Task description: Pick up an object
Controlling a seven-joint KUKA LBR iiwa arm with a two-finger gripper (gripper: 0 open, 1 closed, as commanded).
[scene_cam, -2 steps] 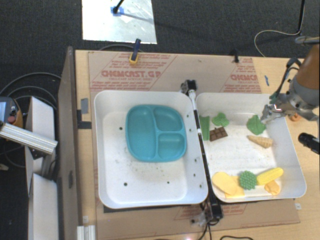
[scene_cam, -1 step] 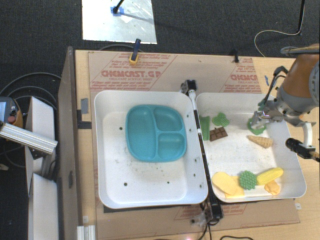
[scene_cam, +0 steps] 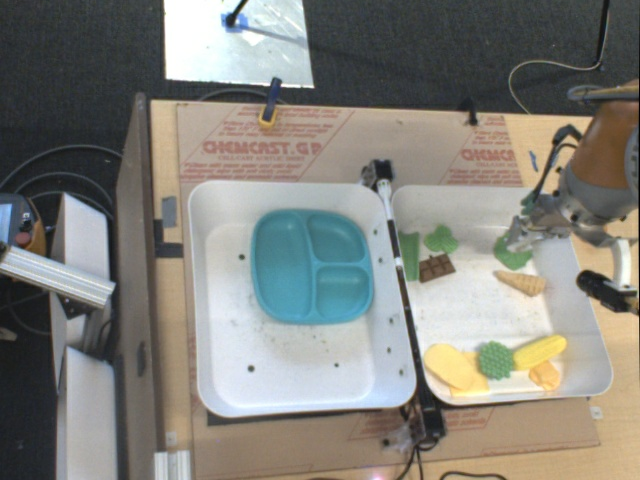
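Two white bins side by side | gripper (scene_cam: 522, 236) at right bin's (scene_cam: 580, 298) upper right edge, fingers down over green toy (scene_cam: 512, 257) | finger opening and any hold cannot be told | teal divided plate (scene_cam: 311, 267) in left bin (scene_cam: 215, 308)

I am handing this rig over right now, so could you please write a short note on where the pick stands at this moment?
End effector: low over the far right part of the right bin, at a green piece; whether it grips it cannot be told.
Right bin also holds: green leafy piece, brown chocolate bar, cone, yellow corn, green round piece, yellow flat pieces.
Left bin: teal divided plate.
Done: arm brought to the green piece.
Left: confirm a grasp and lift an object.
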